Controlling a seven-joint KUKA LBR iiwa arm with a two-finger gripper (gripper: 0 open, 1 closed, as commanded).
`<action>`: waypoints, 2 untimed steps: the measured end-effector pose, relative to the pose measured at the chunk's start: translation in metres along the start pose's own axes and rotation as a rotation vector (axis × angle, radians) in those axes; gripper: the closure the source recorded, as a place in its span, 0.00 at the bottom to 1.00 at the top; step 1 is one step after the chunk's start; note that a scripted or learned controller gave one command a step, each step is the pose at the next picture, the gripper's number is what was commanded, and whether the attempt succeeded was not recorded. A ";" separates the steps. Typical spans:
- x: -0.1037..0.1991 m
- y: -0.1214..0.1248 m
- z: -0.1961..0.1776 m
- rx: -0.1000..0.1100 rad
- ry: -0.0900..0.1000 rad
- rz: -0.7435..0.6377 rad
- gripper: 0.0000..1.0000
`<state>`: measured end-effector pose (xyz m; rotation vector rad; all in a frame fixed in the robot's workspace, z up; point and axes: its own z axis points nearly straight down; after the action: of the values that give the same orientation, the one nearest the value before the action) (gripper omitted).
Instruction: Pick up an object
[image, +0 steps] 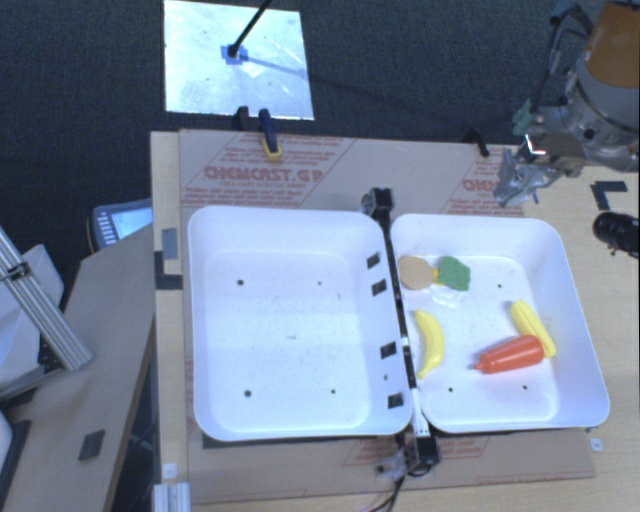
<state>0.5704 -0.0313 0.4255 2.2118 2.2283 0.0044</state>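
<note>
The gripper is seen above the right bin's far rim; its grip cannot be told. The toy carrot lies in that bin, well apart from it.

Two bins side by side, left bin next to right bin, which holds cookie touching broccoli at back, banana nr divider, corn just behind carrot on right; gripper above bin's back-right rim.
</note>
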 end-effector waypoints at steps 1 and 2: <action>0.038 -0.027 -0.035 -0.001 0.001 -0.001 1.00; 0.123 -0.047 -0.105 -0.004 0.002 -0.003 1.00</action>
<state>0.5219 0.0911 0.5305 2.2075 2.2308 0.0103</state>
